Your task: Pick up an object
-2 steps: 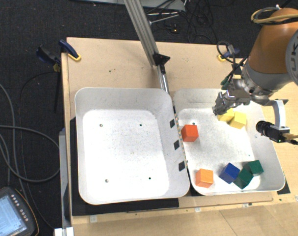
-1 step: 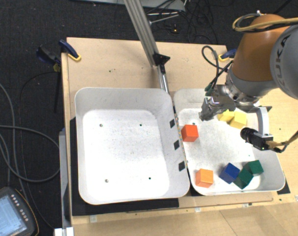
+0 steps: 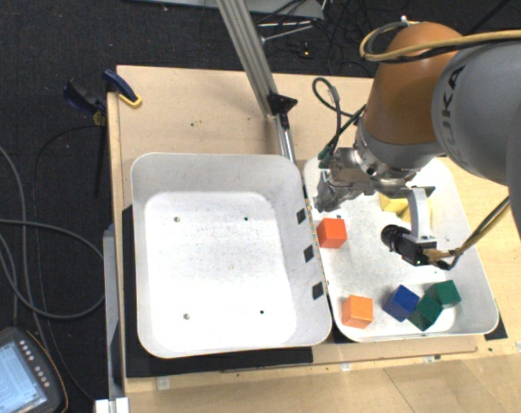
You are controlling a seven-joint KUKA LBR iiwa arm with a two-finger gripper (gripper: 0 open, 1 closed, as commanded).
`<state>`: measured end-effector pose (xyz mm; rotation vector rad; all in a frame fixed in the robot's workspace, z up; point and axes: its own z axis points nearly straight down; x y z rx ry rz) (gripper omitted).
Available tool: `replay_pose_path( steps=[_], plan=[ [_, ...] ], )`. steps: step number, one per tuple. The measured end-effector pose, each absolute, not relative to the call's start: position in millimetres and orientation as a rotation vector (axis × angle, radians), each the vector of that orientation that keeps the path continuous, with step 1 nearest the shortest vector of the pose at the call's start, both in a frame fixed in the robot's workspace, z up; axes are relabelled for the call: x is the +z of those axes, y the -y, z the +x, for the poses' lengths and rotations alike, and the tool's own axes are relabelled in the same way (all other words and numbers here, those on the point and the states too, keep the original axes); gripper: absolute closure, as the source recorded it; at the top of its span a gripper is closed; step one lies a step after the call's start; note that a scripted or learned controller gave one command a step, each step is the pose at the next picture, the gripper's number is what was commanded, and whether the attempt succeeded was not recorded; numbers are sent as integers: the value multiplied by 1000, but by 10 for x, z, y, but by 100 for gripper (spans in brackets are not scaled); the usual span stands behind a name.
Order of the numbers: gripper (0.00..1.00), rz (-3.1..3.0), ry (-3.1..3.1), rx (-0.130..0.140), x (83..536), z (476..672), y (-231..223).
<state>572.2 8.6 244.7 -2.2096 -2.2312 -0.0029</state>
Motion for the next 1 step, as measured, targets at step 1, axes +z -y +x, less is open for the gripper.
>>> replay_pose_path(
  steps=[1],
  plan=[
    [100,-2210,2229,-1,2399,5579,-718]
  ],
)
